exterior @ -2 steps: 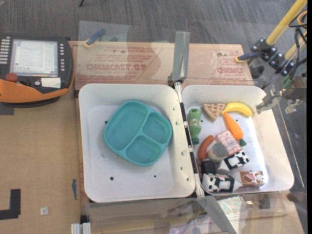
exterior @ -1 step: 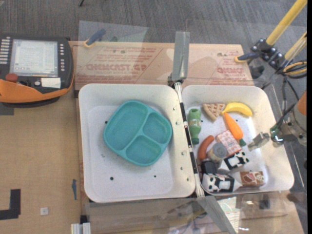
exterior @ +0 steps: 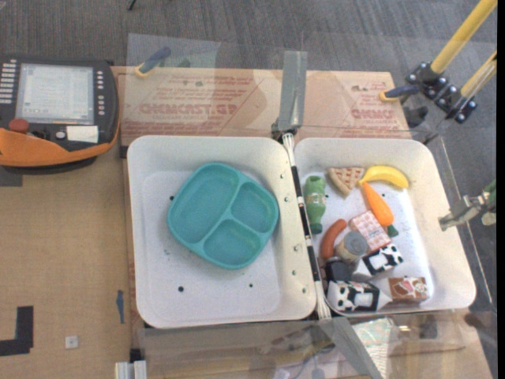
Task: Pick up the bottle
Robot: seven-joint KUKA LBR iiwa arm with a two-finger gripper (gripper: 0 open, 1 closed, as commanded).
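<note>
Green bottle [exterior: 315,202] lying against left wall of right bin [exterior: 454,235], near its back edge, beside waffle [exterior: 346,179]. Teal plate [exterior: 223,214] centred in left bin [exterior: 150,235].

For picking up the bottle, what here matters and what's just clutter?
Matters:
green plastic bottle
right white bin

Clutter:
teal divided plate
yellow banana
orange carrot
waffle slice
red sausage
cow-print cartons
</note>
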